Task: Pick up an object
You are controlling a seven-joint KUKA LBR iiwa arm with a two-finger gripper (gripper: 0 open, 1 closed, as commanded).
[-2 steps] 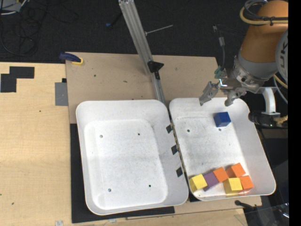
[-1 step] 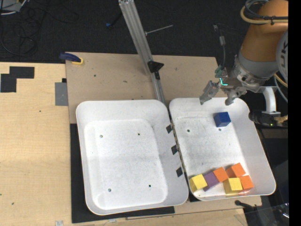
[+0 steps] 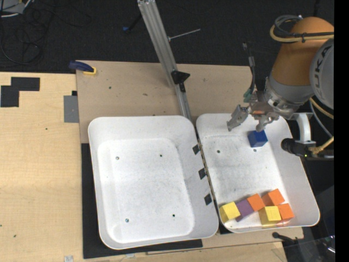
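Block cluster (image 3: pixel 256 207): nearest the camera, well below the pincer, in the near corner of the right bin; yellow, purple and orange cubes lie packed together, touching one another.
Right bin (image 3: pixel 292 173): the shallow white tray under the pincer; it carries the cluster at its near end and one blue cube at its far end.
Left bin (image 3: pixel 142 173): white tray to the pincer's left, set edge to edge with the right bin.
Blue cube (image 3: pixel 258 138): just below the pincer, lying on the right bin's floor close to the far rim; it sits right under the right-hand finger, and I cannot tell whether the fingertip touches it.
Pincer (image 3: pixel 250 123): hangs over the far end of the right bin, its two fingers spread wide apart and pointing down; nothing lies between them.
Arm (image 3: pixel 297 59): grey with an orange band, rising behind and to the right of the pincer.
Counter (image 3: pixel 131 89): pale wood surface spreading left of and beyond the pincer, under both bins.
Metal rail (image 3: pixel 163 48): a slanted aluminium bar farther back, up and to the left of the pincer.
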